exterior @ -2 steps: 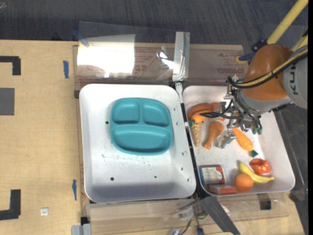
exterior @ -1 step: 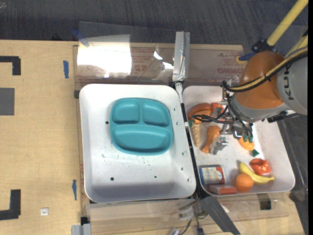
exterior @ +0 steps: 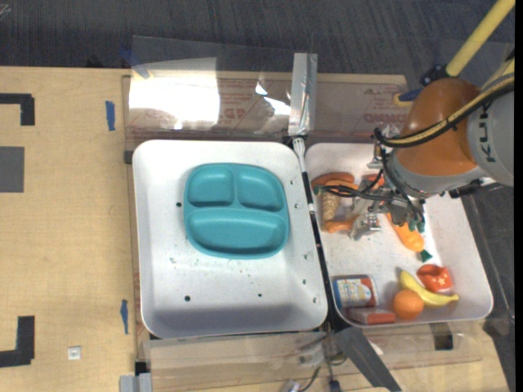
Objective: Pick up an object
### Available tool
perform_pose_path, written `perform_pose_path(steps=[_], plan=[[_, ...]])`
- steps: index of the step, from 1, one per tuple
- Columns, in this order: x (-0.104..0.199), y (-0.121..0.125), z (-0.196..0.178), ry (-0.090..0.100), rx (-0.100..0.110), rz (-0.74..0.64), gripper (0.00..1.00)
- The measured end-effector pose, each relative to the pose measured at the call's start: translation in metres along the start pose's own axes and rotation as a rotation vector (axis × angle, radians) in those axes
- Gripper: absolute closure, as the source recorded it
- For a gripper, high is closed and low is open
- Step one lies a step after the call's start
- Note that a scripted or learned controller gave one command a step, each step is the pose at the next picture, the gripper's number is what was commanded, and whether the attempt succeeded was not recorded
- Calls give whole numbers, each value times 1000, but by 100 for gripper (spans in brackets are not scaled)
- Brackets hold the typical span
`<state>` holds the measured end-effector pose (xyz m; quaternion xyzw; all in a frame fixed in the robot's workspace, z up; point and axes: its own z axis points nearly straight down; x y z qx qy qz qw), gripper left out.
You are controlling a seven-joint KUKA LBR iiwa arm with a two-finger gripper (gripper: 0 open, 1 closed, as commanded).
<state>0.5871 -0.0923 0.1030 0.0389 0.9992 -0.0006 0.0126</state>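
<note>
A grey robot arm point(exterior: 458, 137) with an orange band reaches in from three o'clock and hangs its gripper point(exterior: 365, 225) low over the right bin point(exterior: 478, 268), toward that bin's ten o'clock corner. Whether the fingers are wide or narrow cannot be told from above; cables and metal parts hide them, and nothing is plainly seen between them.

Beside the gripper, at its nine o'clock, lies a brown snack packet point(exterior: 329, 207), with an orange-rimmed item point(exterior: 331, 180) just past it at twelve o'clock. A carrot point(exterior: 409, 237) lies at the gripper's three o'clock, close to the wrist.

Toward the bin's five o'clock corner sit a banana point(exterior: 425, 290), a red tomato-like fruit point(exterior: 437, 278) touching it, and an orange point(exterior: 407, 303) against the banana's lower side. A small can point(exterior: 354, 290) rests at the bin's six o'clock edge, with a red strip-shaped item point(exterior: 372, 318) just below it.

The left bin point(exterior: 163, 300) holds a teal divided plate point(exterior: 237, 209), set toward its twelve o'clock side, well apart from the gripper.
</note>
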Motion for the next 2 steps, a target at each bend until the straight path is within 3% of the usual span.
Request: perform_pose_path(steps=[1,2], plan=[[-40,20,-95,9,0,112,100],[-64,65,-160,12,0,270,100]])
